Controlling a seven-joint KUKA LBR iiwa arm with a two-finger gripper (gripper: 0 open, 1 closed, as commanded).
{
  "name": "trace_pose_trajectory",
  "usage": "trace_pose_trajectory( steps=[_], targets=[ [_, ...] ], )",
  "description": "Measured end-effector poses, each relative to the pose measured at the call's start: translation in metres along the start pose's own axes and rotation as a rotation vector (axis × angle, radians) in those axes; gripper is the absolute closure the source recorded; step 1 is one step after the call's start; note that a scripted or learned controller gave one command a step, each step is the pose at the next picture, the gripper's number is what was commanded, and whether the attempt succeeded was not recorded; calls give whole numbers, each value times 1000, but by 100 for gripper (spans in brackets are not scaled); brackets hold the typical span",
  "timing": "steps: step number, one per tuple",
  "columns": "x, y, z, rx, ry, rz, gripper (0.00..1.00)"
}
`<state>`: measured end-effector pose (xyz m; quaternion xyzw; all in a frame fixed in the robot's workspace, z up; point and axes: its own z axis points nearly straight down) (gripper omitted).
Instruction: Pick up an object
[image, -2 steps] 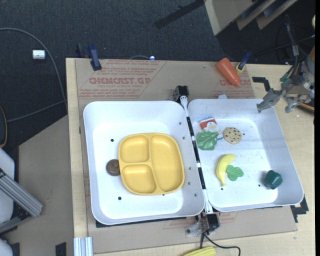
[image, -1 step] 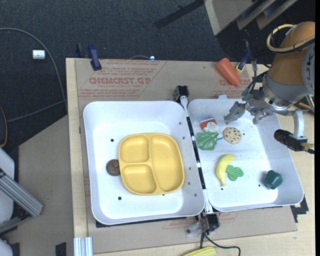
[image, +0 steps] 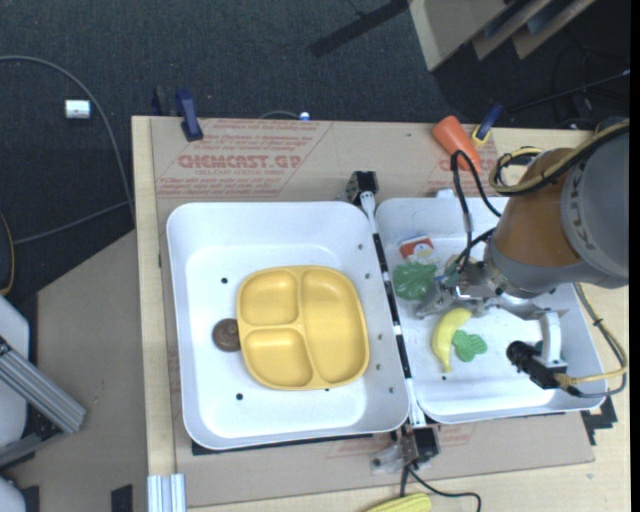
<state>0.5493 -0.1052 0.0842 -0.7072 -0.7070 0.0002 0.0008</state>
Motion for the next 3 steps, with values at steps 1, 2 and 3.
trace_pose_trajectory(
  steps=[1,2,3],
  targets=[
    [5,-24,0,1,0,0,0],
    [5,-24,-10,-1,0,1,100],
    [72,42,-101,-3,0,-2,100]
  ],
)
